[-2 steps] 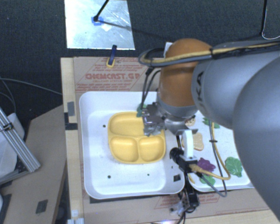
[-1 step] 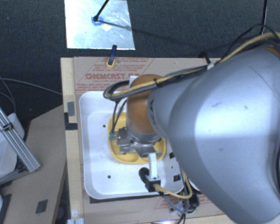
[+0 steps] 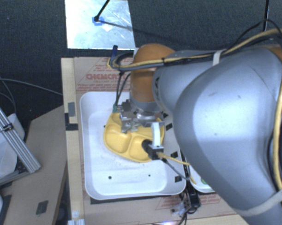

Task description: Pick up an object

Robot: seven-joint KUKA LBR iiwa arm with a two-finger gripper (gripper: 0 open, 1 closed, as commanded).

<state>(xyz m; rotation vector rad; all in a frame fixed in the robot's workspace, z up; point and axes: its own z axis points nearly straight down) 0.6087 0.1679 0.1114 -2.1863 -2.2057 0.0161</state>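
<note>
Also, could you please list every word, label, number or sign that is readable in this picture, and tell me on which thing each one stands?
Red printed line on the cardboard sheet under the white bin, above the bin: blurred and partly covered by cables; it seems to start "CHEMICAL", but I cannot read it for certain.
Red print on the cardboard below the bin: too small to read.
No readable text on the yellow object, the bin or the arm.

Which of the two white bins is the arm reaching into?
The left white bin, the one in full view holding the yellow object. The gripper sits right over that object; the other bin is mostly hidden beneath the arm.
</note>
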